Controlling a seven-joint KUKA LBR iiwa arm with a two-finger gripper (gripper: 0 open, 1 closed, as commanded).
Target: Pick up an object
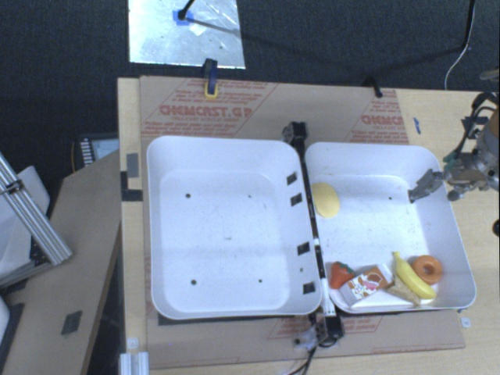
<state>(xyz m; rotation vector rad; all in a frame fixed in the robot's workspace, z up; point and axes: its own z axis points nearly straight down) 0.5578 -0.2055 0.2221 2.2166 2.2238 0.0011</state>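
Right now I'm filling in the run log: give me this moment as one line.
gripper: over right bin's far right edge, holding nothing | lemon: by divider | banana, donut, carton: near corner

Robot arm (483, 143) — partial, at the frame's right edge. Wrist section: grey metal, blocky, with dark joints and thin cables looped along its upper part. Gripper (437, 184) — two grey fingers, angular and slim, dull metallic finish, on a darker grey base. Markings and screws too small to tell.
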